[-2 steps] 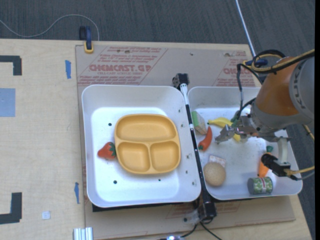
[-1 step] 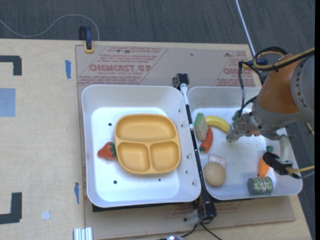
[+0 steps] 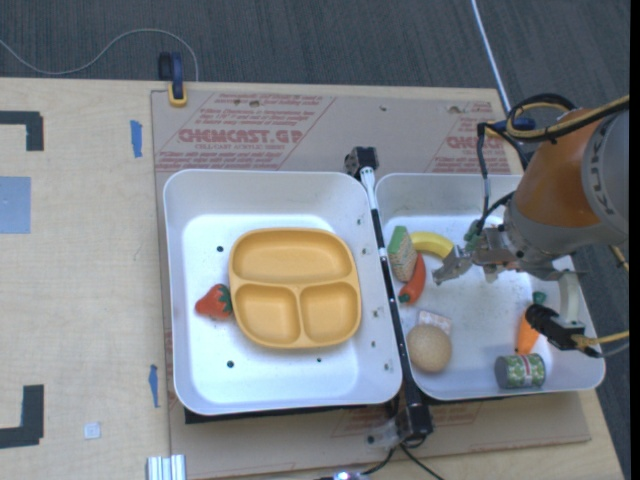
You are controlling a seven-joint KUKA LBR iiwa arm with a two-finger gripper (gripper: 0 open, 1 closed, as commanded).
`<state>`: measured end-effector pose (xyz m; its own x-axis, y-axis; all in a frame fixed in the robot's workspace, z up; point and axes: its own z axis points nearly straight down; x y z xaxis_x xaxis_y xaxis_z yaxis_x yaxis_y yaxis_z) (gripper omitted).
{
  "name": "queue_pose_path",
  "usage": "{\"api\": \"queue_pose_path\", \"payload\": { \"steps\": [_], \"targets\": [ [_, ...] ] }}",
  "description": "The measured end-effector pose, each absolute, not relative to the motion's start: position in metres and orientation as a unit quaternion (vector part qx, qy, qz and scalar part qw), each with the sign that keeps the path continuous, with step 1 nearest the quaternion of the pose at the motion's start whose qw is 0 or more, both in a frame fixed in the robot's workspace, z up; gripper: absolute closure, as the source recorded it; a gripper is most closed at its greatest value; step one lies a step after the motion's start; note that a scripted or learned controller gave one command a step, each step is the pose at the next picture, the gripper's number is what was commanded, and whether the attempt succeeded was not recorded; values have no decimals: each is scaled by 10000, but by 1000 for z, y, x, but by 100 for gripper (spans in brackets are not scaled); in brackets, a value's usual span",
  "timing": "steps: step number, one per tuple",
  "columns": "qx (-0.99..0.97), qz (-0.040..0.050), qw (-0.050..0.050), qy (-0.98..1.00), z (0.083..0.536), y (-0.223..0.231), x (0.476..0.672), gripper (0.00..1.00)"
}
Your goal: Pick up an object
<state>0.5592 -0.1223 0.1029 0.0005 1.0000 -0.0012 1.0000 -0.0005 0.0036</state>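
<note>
So the surface point(image 3: 80, 298) is carrying two white bins side by side, and nothing is getting lifted yet as far as I can see. The arm point(image 3: 570, 193) is reaching in from the right and hanging over the right bin point(image 3: 590, 373), orange band and all, with the claw point(image 3: 452, 268) poking out toward the bin's upper left area.

The left bin point(image 3: 190, 368) is holding a big yellow divided tray point(image 3: 295, 288), with a red strawberry-looking toy point(image 3: 213, 303) sitting just beside the tray's left edge. Nobody's bothering with that side right now.

The right bin is where the action's happening. There's a round beige ball point(image 3: 429, 349) near the bottom left, a green can point(image 3: 521, 371) lying on its side at the bottom right, a banana point(image 3: 433, 244) near the top, a yellowish-green corn-like piece point(image 3: 402, 252) next to it, a red-orange chili point(image 3: 413, 282) just below that, and a small carrot point(image 3: 527, 336) over by the can.

The claw is hovering just right of the chili and just below the banana, close to both. I honestly cannot tell how it's set; it's too small and dark against the bin. I'm not seeing anything between its tips, so I'm judging the pick as not done: it's lined up near a target, and the closing and lifting are all still to come.
</note>
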Motion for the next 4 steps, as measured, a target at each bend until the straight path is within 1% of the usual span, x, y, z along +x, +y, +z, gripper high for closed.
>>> {"api": "queue_pose_path", "payload": {
  "steps": [1, 2, 3, 4],
  "targets": [
    [7072, 46, 99, 7069, 90, -102, 511, 0],
    [7070, 53, 109, 7071, 90, -96, 486, 0],
    [7060, 63, 90, 7081, 91, -98, 486, 0],
    [7075, 37, 91, 7066, 90, -95, 488, 0]
  ]
}}
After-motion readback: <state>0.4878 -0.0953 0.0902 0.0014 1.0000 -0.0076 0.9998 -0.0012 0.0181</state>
